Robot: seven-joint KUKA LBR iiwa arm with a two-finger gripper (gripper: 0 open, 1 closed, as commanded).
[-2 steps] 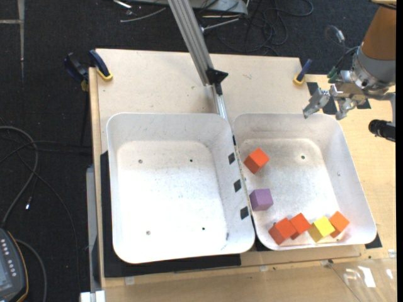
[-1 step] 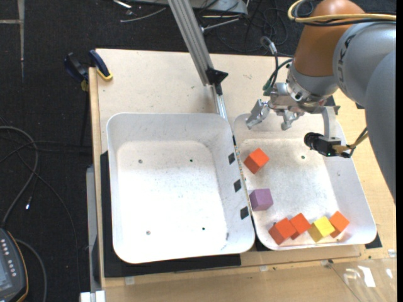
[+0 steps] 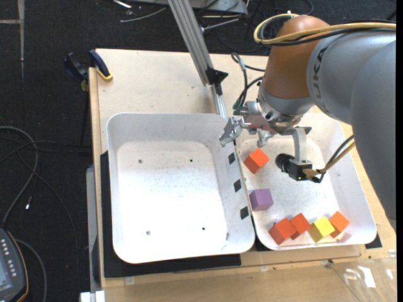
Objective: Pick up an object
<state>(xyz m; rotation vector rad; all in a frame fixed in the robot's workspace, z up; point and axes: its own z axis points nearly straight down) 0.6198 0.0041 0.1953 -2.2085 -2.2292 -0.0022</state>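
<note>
I'm working in a robotics lab / test cell, not a home or shop. My arm (image 3: 340, 61) is an industrial grey unit w/ an orange band, yellow cabling looped over it. Under me: a plywood bench (image 3: 157, 80) w/ two shallow white bins (image 3: 119, 168), small coloured blocks (image 3: 308, 225) in the right one. An aluminium strut (image 3: 192, 33) rises from the bench. Black carpet floor (image 3: 44, 17) w/ loose cables (image 3: 25, 168), plus a clamp (image 3: 94, 65) at the bench corner.
</note>
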